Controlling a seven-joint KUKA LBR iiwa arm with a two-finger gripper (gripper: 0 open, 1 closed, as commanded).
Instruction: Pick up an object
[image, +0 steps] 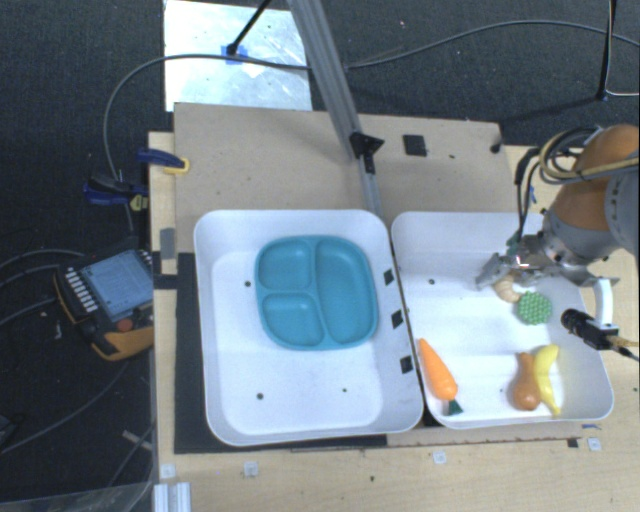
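Objects in right bin (440, 235): one carrot (437, 370), one banana (547, 375), one green ball (534, 308); fingers' state unclear.

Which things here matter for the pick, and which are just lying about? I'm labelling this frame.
Job:
gripper
small beige piece
green dotted round toy
orange toy carrot
yellow toy banana
orange-brown pear-shaped toy

Lying about:
teal divided plate
blue-handled clamps

A robotics laboratory is indicated. Two shallow white bins (300, 420) are set side by side on a brown board (270, 160) laid over dark carpet (60, 90), where loose cables (130, 80) are trailed. A handheld control pendant (110, 300) is left on the floor, clamps (125, 185) are fixed at the board's edge, and a metal pole (335, 85) is mounted above.
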